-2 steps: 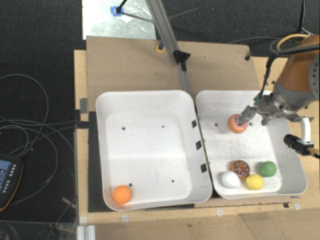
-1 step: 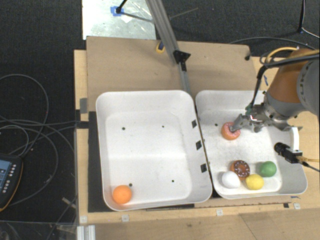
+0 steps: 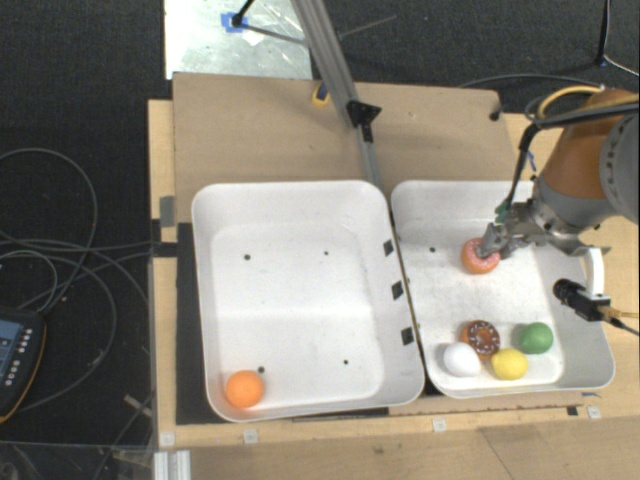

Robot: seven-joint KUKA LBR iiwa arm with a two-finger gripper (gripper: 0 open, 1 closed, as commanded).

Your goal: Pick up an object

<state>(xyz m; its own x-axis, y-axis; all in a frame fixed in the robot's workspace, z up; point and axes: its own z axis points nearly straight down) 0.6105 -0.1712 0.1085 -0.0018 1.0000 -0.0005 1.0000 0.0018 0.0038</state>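
The grey two-finger claw (image 3: 493, 245) is down in the right-hand shallow white bin (image 3: 585, 363), right on top of the round pink-orange frosted doughnut (image 3: 479, 258). This looks like the grasp step. Whether the claw is spread or pinching, I cannot tell. The doughnut sits directly beneath its tip, touching or nearly so. The next move calls for a firm close, then a straight lift.
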